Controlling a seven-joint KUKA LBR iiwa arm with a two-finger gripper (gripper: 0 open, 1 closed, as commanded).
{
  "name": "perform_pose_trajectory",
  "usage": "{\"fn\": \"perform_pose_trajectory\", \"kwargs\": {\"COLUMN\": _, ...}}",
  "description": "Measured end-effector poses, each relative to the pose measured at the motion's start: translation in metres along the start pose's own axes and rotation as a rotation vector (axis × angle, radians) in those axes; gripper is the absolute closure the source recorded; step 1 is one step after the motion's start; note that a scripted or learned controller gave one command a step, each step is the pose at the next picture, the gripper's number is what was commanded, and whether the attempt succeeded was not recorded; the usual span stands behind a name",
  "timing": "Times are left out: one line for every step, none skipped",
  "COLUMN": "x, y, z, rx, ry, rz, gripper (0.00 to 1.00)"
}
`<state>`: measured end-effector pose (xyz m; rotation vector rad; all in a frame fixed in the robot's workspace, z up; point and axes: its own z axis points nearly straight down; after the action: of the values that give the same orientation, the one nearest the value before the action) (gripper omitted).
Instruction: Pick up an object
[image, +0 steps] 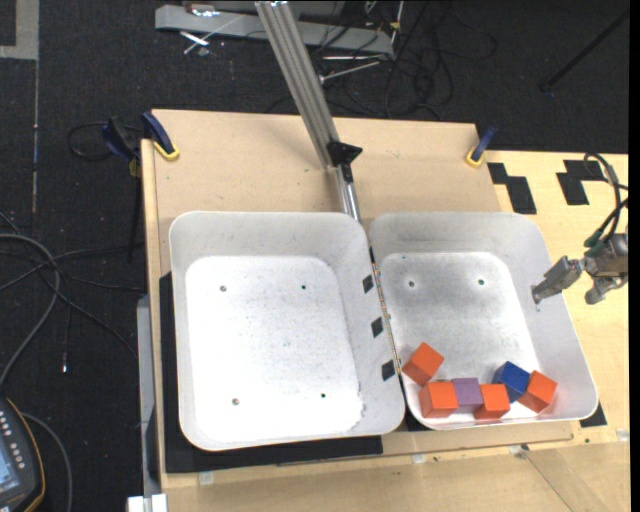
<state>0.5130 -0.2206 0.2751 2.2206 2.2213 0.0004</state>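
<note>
Black carpet strewn with cables surrounds a pale wooden bench (250, 170) that carries two shallow white bins side by side. From the centre of the view, the left bin (190, 250) lies toward nine o'clock and the right bin (520, 240) toward three o'clock, their inner rims touching along a seam marked with small black tabs. A slanted metal pole (305, 85) runs from twelve o'clock down to the top of that seam. All the blocks sit bunched against the right bin's near wall, at about five o'clock. An orange block (426, 362) stands tilted, nearest the seam; just below it a second orange block (438, 398) touches a purple block (467, 391). Next along comes a third orange block (493, 400), then a blue block (514, 378) slightly behind it, and a fourth orange block (540, 390) closest to the bin's right corner. The gripper (572, 280) hangs at three o'clock, over the right bin's outer rim and well apart from the blocks; its fingers seem to be spread with nothing between them, though at this size that is hard to confirm.
</note>
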Motion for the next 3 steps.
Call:
{"fn": "perform_pose_trajectory", "kwargs": {"x": 0.054, "y": -0.023, "z": -0.031, "rx": -0.002, "ry": 0.001, "rz": -0.008, "gripper": 0.0}}
{"fn": "perform_pose_trajectory", "kwargs": {"x": 0.064, "y": 0.02, "z": -0.141, "rx": -0.01, "ry": -0.003, "rz": -0.005, "gripper": 0.0}}
{"fn": "perform_pose_trajectory", "kwargs": {"x": 0.123, "y": 0.079, "z": -0.006, "rx": 0.008, "ry": 0.002, "rz": -0.006, "gripper": 0.0}}
